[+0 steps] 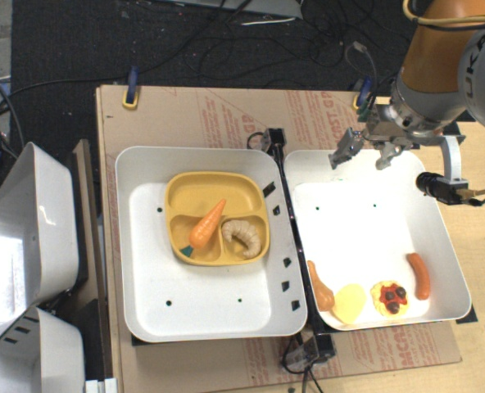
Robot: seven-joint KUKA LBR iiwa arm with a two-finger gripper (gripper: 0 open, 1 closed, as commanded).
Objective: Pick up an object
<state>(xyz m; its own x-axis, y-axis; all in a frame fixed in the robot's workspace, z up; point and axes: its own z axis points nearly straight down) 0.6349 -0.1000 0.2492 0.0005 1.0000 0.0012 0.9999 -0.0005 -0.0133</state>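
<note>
My gripper hangs over the far edge of the right bin, its two fingers spread apart with nothing between them. Along the right bin's near edge lie an orange drumstick-like piece, a yellow round piece, a small pizza-like piece with red and dark toppings and an orange sausage. In the left bin stands a yellow divided plate; it holds a carrot and a pale shrimp. All these objects are well clear of the gripper.
The two bins sit side by side on a cardboard sheet, joined by a black clip at the far end. White containers stand left of the bench. Cables run over the dark floor behind.
</note>
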